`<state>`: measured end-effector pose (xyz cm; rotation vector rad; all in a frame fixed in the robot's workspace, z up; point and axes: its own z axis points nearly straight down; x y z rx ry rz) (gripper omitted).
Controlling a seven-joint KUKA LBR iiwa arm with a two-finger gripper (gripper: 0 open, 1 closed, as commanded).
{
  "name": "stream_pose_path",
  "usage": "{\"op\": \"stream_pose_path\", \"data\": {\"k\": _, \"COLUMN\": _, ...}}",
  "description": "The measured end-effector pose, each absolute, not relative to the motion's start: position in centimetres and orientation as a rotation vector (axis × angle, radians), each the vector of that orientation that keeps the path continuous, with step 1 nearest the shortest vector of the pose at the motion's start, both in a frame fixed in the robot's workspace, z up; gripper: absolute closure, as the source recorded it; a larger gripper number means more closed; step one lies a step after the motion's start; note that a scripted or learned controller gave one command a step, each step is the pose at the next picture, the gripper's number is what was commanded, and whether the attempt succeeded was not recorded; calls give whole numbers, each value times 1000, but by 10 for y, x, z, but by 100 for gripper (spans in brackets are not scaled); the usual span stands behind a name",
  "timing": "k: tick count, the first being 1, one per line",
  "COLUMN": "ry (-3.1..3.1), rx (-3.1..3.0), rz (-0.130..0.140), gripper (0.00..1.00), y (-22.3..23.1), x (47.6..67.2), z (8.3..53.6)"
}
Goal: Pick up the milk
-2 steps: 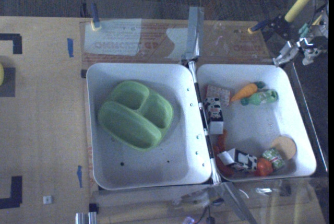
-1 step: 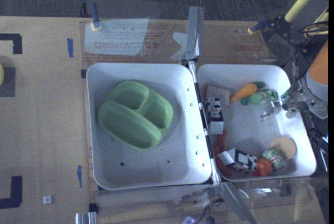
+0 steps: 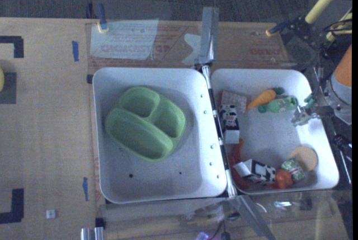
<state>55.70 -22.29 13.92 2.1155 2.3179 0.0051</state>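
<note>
Nearest the lens, at the near end of the right-hand bin (image 3: 268, 138), a cow-print carton (image 3: 260, 171) lies on its side, touching a red piece (image 3: 237, 168) and just beside a tomato-like toy (image 3: 283, 179), a small green item (image 3: 293, 167) and a tan round disc (image 3: 305, 157). Farther back, a milk carton (image 3: 229, 119) with the same black-and-white print rests against the bin's left wall, touching a pinkish box (image 3: 234, 100). A toy carrot (image 3: 262, 99) and a green toy (image 3: 283, 103) lie near the far wall. The gripper (image 3: 302, 116) hangs over the bin's right side, well apart from both cartons, with nothing visibly in its hold; whether it is open or closed I cannot tell at this size. The left-hand bin (image 3: 168, 172) holds a green divided plate (image 3: 146, 121).

By my reading, the task is at its start: neither carton is lifted or touched. All the work is left: crossing to a carton, descending, closing on it and raising it. The one by the wall looks the less crowded target.
</note>
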Motion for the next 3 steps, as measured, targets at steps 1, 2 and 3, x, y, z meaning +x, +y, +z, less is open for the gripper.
{"op": "stream_pose_path", "data": {"k": 1, "ry": 2361, "rx": 2075, "rz": 0, "gripper": 100, "y": -137, "x": 509, "z": 190}}
{"op": "stream_pose_path", "data": {"k": 2, "ry": 1952, "rx": 2462, "rz": -1, "gripper": 100, "y": -98, "x": 480, "z": 237}}
{"op": "stream_pose_path", "data": {"k": 3, "ry": 2069, "rx": 2361, "rz": 0, "gripper": 100, "y": -153, "x": 480, "z": 235}}
